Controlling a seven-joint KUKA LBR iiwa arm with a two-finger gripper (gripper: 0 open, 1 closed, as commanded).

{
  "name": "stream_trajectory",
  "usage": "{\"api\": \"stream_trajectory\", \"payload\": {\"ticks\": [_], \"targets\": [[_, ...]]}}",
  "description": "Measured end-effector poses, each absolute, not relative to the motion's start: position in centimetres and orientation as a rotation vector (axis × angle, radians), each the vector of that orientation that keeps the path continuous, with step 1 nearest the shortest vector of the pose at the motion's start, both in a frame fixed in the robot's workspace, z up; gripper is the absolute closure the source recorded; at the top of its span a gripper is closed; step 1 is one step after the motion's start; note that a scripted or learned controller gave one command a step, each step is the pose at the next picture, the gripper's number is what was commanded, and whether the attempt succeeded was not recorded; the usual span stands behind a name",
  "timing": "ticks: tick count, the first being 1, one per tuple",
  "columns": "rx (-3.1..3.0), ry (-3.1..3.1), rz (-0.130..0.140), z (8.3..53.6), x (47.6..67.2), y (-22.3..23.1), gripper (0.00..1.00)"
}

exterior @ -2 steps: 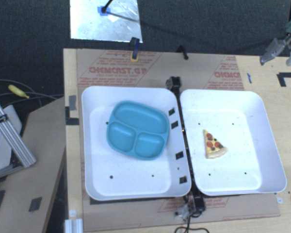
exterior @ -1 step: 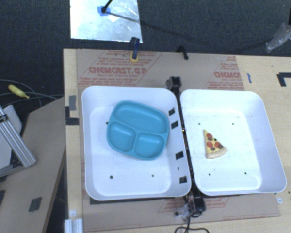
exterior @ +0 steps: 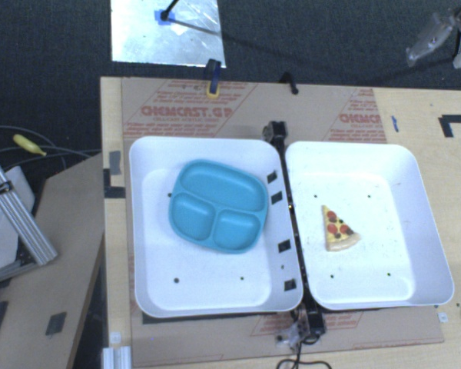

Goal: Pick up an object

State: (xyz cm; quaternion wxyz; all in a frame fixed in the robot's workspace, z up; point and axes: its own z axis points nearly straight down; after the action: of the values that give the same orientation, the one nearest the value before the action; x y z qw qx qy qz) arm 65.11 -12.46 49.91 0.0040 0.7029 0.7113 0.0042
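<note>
A toy pizza slice (exterior: 339,228) with red toppings lies in the right white bin (exterior: 415,283), a little left of its middle. In the left white bin (exterior: 154,283) rests a blue divided plate (exterior: 217,205). My gripper (exterior: 446,43) hangs at the top right corner of the camera view, well beyond the far edge of the bench and far from both objects. It is blurry and cut off by the frame edge. Its two grey fingers (exterior: 426,46) stand apart, open, with nothing between them.
The bins sit side by side on a cardboard sheet (exterior: 246,110), joined by a black central divider (exterior: 286,214). A shiny metal sheet (exterior: 167,21) lies on the dark floor at the back left. An aluminium frame (exterior: 15,221) stands at the left.
</note>
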Motion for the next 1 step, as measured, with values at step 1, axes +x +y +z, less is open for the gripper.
{"api": "stream_trajectory", "payload": {"ticks": [1], "targets": [[2.210, 2.225, 0.007, 53.78, 65.61, -9.93, 0.00]]}}
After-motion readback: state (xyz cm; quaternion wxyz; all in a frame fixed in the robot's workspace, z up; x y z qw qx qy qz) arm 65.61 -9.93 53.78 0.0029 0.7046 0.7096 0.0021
